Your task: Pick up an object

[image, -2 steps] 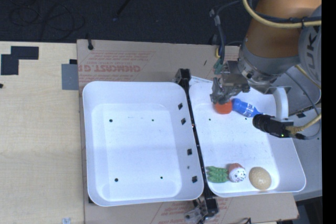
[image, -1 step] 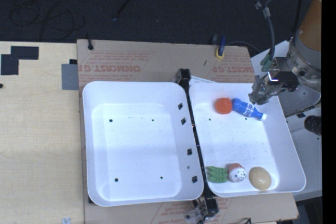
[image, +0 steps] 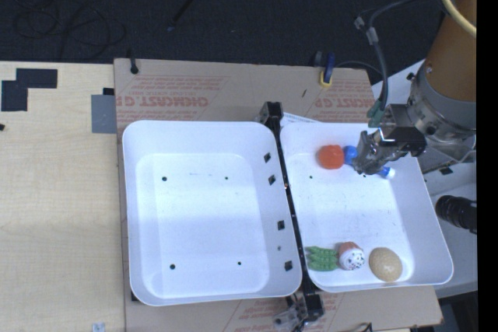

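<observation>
Camera view, near to far: green toy (image: pixel 320 258), spotted ball (image: pixel 351 256) and tan egg (image: pixel 384 263) crowd the right bin's (image: pixel 412 206) near edge — farther, gripper (image: pixel 372 161), finger state indeterminate, hangs beside orange ball (image: pixel 331 156) and blue piece (image: pixel 351 155) — risk: nudging the ball away.

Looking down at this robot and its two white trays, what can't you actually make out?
- The blue thing beside the orange ball: the gripper covers most of it, so its shape is unclear.
- Whether anything is gripped: too dark and small in the camera view.
- The arm: cut off by the top and right edges.
- The green toy and the spotted ball: too small for detail.
</observation>
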You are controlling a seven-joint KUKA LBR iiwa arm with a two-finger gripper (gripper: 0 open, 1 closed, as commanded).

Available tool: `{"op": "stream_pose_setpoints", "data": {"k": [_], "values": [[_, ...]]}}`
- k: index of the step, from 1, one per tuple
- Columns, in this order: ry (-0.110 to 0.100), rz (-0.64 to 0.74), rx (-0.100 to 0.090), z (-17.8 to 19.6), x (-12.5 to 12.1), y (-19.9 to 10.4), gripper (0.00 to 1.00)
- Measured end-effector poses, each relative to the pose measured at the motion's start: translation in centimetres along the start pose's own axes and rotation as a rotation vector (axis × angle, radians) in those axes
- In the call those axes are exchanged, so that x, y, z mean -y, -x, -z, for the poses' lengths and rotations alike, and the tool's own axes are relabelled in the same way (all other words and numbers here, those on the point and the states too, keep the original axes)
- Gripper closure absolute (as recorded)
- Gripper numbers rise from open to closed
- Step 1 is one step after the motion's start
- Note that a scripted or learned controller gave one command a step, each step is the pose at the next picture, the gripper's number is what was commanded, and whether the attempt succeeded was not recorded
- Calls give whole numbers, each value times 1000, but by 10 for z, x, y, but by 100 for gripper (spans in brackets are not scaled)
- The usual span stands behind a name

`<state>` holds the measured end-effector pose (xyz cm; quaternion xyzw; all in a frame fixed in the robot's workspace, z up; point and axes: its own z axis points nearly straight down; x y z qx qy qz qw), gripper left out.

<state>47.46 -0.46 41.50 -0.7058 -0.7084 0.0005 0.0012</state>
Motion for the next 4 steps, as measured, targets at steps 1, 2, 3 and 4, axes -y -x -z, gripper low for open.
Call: {"op": "stream_pose_setpoints", "data": {"k": [1,2,3,4], "values": [[1,-2,2,24,-1,-7,100],[1,-2,2,47,-1,-42,100],[2,-1,1,79,-2,-65,100],[-13,-6,4,-61,-33,-51,100]]}}
